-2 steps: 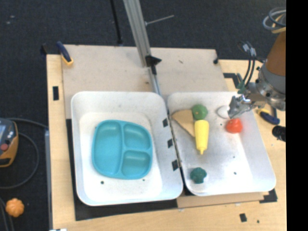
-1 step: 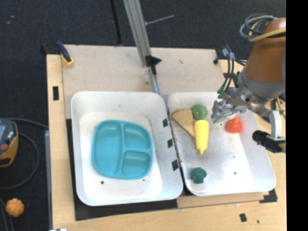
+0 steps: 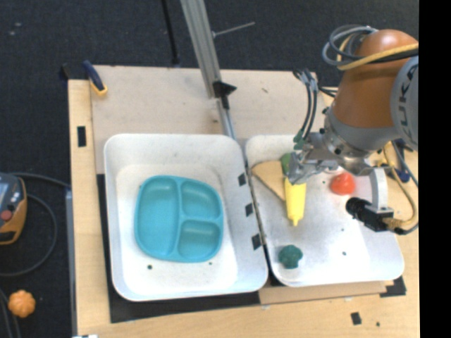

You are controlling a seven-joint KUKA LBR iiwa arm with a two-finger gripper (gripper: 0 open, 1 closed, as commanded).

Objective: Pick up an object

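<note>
Now gripper [image 3: 301,167] over yellow corn [image 3: 294,201], R bin [image 3: 380,259].

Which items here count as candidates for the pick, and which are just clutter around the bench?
In play: gripper over the right bin, yellow corn toy, tan wedge, red-orange ball, dark green ball.

Lying about: blue divided plate in the left bin, small orange ball off the bench.

The gripper [image 3: 304,169] sits over the yellow corn [image 3: 294,201] in the right bin [image 3: 366,259]; a green ball [image 3: 290,255] lies at six o'clock from it.
</note>
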